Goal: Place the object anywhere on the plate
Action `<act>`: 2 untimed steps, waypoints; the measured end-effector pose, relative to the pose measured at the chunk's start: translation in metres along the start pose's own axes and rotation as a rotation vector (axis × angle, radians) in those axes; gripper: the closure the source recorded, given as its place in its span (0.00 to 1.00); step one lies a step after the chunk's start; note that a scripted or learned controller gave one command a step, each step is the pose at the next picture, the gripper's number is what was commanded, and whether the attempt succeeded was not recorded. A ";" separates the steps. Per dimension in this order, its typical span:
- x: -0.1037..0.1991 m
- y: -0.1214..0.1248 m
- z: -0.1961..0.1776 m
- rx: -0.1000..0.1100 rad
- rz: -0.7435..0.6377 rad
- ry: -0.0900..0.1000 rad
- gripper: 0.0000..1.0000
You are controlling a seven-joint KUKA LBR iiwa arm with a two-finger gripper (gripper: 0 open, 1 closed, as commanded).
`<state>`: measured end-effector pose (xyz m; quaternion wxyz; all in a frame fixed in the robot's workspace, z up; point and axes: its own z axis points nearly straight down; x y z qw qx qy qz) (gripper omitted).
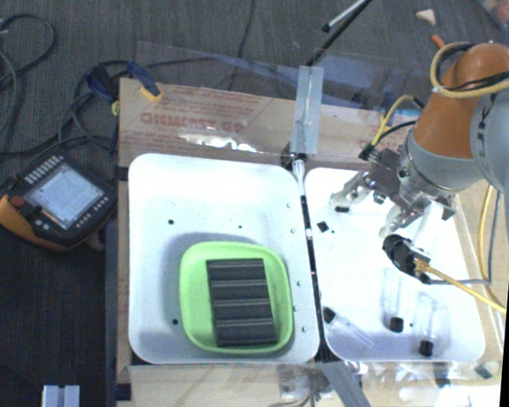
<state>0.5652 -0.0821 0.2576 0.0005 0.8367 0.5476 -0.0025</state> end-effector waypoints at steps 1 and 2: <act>0.019 -0.024 -0.040 0.000 0.079 0.002 0.00; 0.048 -0.060 -0.024 0.002 0.110 0.000 0.00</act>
